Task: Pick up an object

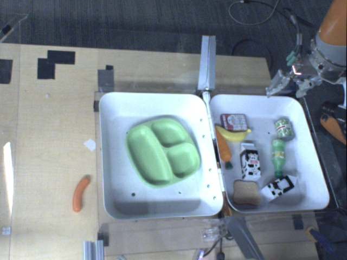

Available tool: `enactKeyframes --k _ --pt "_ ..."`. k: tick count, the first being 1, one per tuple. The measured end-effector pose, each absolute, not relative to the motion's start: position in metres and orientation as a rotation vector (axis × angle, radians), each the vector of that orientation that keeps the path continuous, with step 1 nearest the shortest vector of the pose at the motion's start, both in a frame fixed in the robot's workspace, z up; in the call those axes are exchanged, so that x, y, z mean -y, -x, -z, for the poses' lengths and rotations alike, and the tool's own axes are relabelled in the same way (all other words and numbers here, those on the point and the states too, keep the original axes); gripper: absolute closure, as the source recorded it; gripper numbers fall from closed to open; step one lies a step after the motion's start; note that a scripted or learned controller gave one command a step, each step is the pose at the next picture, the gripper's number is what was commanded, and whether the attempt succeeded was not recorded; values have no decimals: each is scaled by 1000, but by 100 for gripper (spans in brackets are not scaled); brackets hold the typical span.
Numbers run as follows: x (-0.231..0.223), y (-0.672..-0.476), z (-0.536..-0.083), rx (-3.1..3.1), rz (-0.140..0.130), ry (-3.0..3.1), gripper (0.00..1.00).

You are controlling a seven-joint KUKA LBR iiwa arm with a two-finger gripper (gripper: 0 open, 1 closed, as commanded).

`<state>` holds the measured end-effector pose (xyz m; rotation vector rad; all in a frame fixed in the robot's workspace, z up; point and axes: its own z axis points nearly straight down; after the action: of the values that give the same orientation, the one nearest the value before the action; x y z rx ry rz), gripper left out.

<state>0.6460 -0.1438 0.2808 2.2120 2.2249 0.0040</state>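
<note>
Gripper (pixel 286 83) with fingers spread, holding nothing, above the far rim of the right bin (pixel 320 196).
We should lower it straight onto the green can (pixel 283 128), just below it, well apart from the banana (pixel 233 134).

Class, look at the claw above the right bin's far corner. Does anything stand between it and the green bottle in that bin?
Nothing visible blocks it. The claw hovers beyond the right bin's far rim. The green bottle lies uncovered; a small green can sits just beyond it, toward the claw, beside a descent from above.
</note>
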Motion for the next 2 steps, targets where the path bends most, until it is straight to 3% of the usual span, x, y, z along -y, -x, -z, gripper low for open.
enactKeyframes --k 1,2 --pt "137 -626 -342 -1981 -6 -2431 0" --pt "185 -601 -165 -2142 -3 -2294 0"
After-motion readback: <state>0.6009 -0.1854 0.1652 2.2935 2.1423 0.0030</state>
